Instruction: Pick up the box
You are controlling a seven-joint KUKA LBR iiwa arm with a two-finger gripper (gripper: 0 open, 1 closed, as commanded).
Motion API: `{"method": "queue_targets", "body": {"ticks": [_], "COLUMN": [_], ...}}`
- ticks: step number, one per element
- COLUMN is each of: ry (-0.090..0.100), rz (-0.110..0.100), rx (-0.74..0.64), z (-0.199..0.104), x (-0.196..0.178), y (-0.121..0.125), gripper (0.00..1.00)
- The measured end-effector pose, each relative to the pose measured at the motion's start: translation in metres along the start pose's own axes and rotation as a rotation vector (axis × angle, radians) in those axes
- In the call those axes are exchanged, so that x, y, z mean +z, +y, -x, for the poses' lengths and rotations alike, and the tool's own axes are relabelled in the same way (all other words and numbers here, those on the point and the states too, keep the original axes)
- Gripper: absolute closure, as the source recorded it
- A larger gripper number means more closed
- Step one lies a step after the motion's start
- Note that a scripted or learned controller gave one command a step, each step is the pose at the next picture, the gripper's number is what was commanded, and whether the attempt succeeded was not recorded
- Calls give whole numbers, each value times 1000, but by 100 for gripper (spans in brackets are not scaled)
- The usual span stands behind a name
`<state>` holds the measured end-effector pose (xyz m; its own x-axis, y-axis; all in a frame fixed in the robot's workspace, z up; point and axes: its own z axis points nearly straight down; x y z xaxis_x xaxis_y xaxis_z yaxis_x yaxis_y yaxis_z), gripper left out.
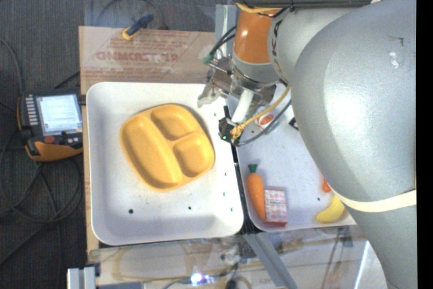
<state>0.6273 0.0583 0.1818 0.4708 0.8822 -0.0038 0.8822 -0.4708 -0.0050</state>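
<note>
The box (275,205) is small, red and white, and lies flat near the front edge of the right bin (298,145). An orange carrot (256,191) lies right beside it on its left. My gripper (223,99) hangs below the orange wrist band, over the divide between the two bins near their back edge. It is well behind the box and holds nothing that I can see.
A yellow divided plate (169,145) fills the middle of the left bin (108,213). A yellow banana (331,211) lies at the front of the right bin, partly under the arm. The bulky grey arm (358,91) covers most of the right bin.
</note>
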Motion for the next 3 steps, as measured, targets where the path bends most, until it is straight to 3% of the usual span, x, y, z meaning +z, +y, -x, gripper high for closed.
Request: {"method": "queue_targets", "body": {"ticks": [1, 2, 3], "ry": [1, -1, 0], "rz": [-1, 4, -1], "rx": [273, 266, 257], "z": [94, 141, 85], "x": [-5, -168, -40], "y": [-60, 34, 0], "gripper": [0, 0, 0]}}
